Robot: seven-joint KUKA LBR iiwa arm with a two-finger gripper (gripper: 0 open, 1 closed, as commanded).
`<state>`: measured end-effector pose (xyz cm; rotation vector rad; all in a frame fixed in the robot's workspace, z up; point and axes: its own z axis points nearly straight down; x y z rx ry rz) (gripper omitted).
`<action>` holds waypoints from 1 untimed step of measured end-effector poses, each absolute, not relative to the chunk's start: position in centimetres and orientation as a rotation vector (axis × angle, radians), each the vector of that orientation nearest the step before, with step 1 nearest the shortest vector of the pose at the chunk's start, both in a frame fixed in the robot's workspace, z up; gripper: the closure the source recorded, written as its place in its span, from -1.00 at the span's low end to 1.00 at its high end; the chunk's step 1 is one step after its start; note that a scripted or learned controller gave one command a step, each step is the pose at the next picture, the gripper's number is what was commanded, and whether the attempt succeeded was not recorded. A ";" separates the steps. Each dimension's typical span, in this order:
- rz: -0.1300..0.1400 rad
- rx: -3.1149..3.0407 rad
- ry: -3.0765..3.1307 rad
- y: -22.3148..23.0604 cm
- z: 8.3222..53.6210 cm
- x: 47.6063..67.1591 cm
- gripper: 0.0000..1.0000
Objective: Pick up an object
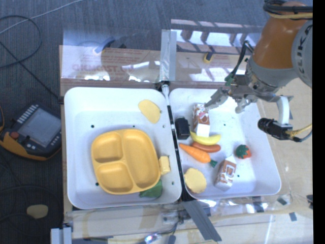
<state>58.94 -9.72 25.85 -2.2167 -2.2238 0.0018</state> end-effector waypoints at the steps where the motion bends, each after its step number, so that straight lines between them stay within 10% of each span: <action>1: 0.000 -2.242 -2.206 -10.1 12.0 62.5 -1.00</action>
